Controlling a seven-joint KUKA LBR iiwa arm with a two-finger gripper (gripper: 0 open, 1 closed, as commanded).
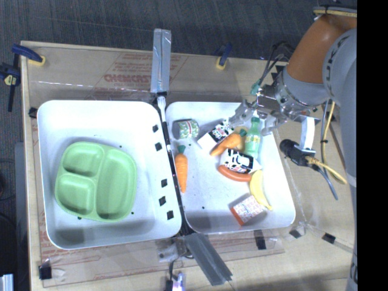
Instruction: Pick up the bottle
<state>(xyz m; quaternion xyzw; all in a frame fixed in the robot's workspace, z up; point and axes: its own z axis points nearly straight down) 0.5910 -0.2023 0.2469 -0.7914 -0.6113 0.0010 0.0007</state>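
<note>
The bottle (pixel 253 139), green with a pale label, is in the right bin (pixel 212 220), toward its far right side, among a heap of toy food: a carrot (pixel 181 170) lies near the divider, a second orange piece (pixel 228 142) touches the bottle's left side, a sausage (pixel 233 173) and a banana (pixel 259 190) lie just in front of it. The hand (pixel 259 109) hovers at the bin's far rim, right over the bottle's top end. Whether it is open or closed I cannot tell from here, and I see nothing clearly clamped. So the approach looks made, but by my reckoning the grip and the lift are yet to come. The left bin (pixel 48 120) carries a green plate (pixel 96 179).
</note>
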